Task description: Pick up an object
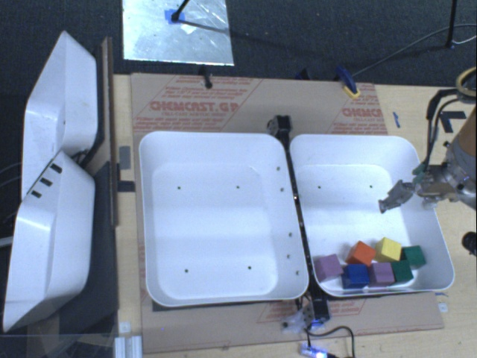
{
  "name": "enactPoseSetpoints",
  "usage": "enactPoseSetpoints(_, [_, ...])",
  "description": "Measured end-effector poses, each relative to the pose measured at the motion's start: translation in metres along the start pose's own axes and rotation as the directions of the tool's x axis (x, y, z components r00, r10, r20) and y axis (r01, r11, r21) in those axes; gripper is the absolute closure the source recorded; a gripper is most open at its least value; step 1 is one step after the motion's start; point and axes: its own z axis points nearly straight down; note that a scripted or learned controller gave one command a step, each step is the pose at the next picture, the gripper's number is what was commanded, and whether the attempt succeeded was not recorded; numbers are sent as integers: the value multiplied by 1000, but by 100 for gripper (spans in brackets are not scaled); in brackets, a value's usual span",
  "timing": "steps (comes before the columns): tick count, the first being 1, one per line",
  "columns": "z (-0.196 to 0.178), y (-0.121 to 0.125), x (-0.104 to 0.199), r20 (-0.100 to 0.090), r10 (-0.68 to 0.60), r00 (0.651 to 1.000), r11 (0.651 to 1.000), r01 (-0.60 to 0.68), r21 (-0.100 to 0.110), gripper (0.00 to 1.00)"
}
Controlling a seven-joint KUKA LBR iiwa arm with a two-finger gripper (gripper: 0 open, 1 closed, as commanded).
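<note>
Several small coloured blocks lie clustered in the near right corner of the right bin: an orange block, a yellow block, a green block, a blue block and two purple blocks. My gripper reaches in from the right edge of that bin, hanging over its bare floor. It is well behind the blocks and apart from them. Nothing shows in its grasp.
The left bin lies beside the right one, with a black divider strip between them. Both rest on a cardboard sheet. White moulded covers stand at the far left, and a metal plate at the back.
</note>
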Motion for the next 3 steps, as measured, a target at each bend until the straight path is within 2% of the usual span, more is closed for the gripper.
enactPoseSetpoints(1, [37,44,66,-2,-7,1000,1000,7,3,0])
enactPoseSetpoints(2, [-7,118,51,1,-1,1000,1000,1,-4,0])
enactPoseSetpoints(3, [31,163,16,0,2,1000,1000,-2,4,0])
